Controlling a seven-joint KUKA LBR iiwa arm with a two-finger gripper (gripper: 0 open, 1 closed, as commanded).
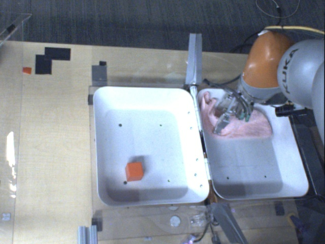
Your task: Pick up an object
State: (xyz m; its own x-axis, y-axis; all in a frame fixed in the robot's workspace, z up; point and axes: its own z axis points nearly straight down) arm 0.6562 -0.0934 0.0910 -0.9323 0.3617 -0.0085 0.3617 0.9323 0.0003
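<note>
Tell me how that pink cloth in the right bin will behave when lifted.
The pink cloth lies crumpled with soft folds, so it probably hangs limp and drapes. It looks thin, likely light. Pinched at one spot by the gripper, it may trail against the right bin.

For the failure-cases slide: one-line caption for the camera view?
KUKA arm's hand down over the pink cloth in the right bin; orange block sits in the left bin.
</note>
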